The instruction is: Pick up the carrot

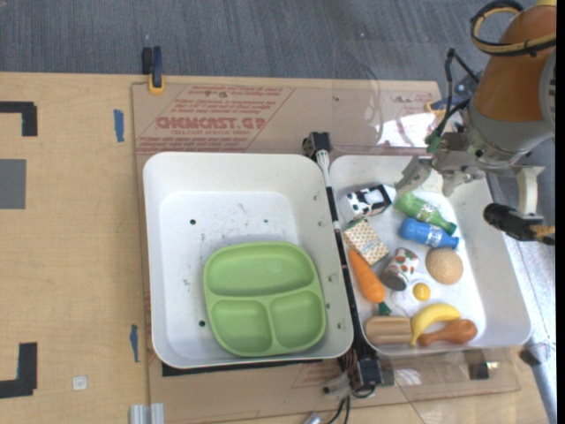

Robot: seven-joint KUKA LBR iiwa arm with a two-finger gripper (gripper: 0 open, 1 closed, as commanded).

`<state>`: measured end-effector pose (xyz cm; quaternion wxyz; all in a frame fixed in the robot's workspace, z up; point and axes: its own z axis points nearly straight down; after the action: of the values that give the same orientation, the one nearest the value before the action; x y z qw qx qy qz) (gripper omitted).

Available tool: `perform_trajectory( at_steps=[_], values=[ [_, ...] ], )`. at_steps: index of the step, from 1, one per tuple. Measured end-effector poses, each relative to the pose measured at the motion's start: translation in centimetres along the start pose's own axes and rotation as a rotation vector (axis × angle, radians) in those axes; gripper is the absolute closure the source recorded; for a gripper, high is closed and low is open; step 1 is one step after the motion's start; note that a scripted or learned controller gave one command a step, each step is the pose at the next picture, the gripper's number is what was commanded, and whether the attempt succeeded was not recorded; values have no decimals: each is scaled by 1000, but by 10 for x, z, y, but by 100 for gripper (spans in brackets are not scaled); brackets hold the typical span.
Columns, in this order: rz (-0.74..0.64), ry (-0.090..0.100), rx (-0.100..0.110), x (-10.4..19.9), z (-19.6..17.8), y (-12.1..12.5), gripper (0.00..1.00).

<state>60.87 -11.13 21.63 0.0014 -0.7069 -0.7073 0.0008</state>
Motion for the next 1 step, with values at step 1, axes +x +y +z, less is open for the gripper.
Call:
perform_trajectory(
  at_steps=[1],
  values=[
    [-186, 2, 1, 71, 32, -69, 0]
  ],
)
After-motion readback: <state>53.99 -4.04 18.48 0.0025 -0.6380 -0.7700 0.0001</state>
